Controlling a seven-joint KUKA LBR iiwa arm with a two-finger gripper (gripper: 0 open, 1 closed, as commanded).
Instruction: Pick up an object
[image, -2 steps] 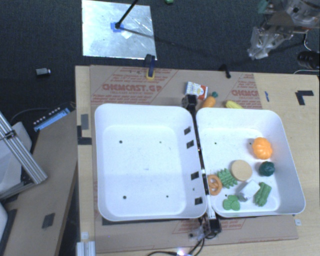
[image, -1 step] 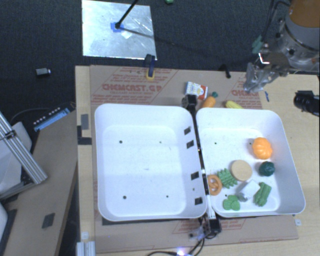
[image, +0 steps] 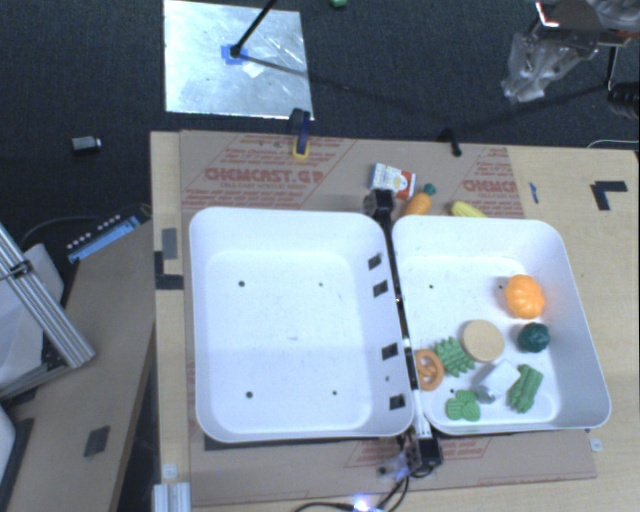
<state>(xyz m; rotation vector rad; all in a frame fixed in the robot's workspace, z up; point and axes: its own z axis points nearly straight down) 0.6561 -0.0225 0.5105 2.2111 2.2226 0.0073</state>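
- Toys lay bunched in the near half of the right bin (image: 560, 250), probably because they had been tipped in loose; nothing was stacked neatly, and several touched.
- Nearest the camera sat three green pieces: a leafy one (image: 463, 406), a stubby one (image: 525, 388) and a ridged one (image: 455, 355).
- One pale grey block (image: 496, 381) lay between the leafy and stubby pieces, touching both by the look of it.
- One pretzel (image: 429, 369) rested against the divider side, just beside the ridged green piece.
- One tan disc (image: 482, 340) overlapped that ridged piece; one dark green ball (image: 533, 337) lay apart to its right.
- One orange fruit (image: 524, 296) stood alone farther back, and I judged it the easiest pick, with free space round it.
- That made eight objects in this bin; the left bin (image: 290, 230) held none that I could see.
- Beyond the rims, on the cardboard, lay one carrot (image: 417, 204), one yellow piece (image: 466, 210) and one small carton (image: 391, 179).
- Farthest off, the gripper (image: 528, 70) hung over the dark floor, well away from both bins, holding nothing that showed; how wide it stood I could not tell.
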